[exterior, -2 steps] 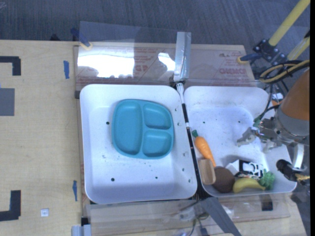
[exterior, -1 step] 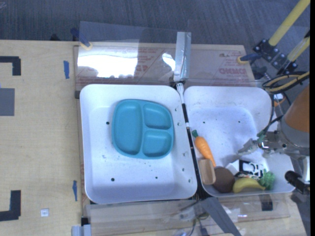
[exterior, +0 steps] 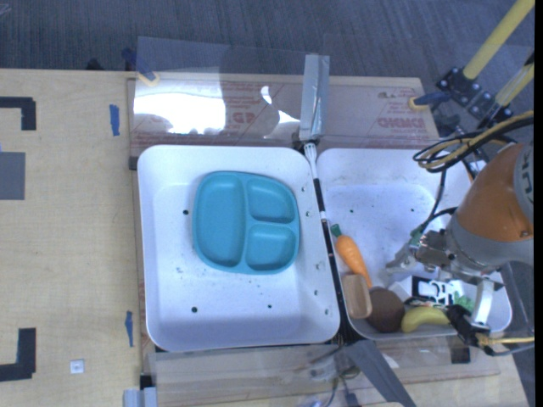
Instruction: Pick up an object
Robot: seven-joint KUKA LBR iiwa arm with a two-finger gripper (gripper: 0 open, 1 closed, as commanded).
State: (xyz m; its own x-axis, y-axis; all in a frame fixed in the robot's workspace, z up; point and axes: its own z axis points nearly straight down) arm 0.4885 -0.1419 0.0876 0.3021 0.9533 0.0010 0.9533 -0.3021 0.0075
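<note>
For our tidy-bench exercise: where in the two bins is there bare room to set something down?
Left bin: bare floor all round the blue tray. Right bin: bare far half. Crowded near edge: carrot, wood block, brown ball, banana.

Robotics lab: plywood bench (exterior: 59, 253), taped white bins (exterior: 161, 253), cabling (exterior: 450, 147).

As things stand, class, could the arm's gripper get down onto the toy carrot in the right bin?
Probably yes. The carrot lies against the right bin's left wall with open space above it. The gripper is in the same bin, to its right. The wall and the tan block beside it leave little finger room.
</note>
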